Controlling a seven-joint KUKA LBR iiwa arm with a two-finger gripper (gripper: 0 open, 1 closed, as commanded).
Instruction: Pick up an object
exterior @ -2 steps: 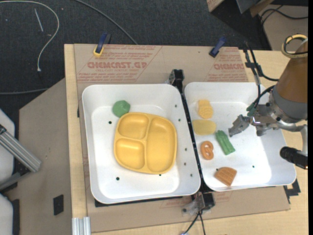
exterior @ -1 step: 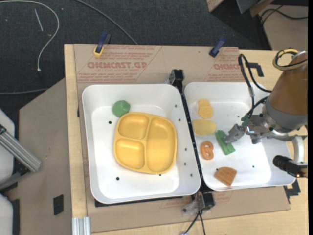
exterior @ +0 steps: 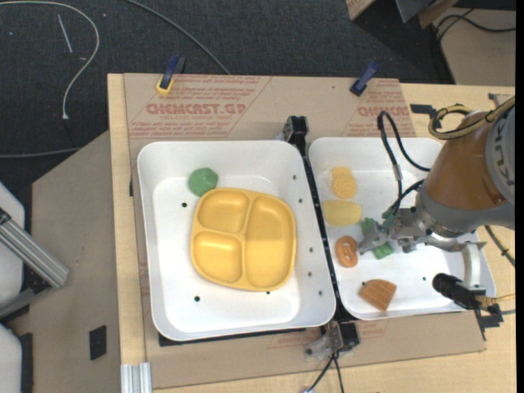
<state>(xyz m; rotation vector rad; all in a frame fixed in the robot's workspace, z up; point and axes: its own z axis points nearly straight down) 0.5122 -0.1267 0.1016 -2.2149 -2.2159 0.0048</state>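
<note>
Camera view puts the gripper (exterior: 378,237) low in the right white bin (exterior: 409,303), right of centre frame, over a small green block (exterior: 381,250) beside the orange oval piece (exterior: 346,251); whether its fingers are closed I cannot tell, so the descent looks like a grasp attempt.

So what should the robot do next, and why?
Probably lower the gripper a little onto the small green piece and close on it. The gripper sits low in the right bin, right at that green piece, with the orange piece just beside it. Nothing can be seen held yet, so a short careful drop seems the best next step.
</note>
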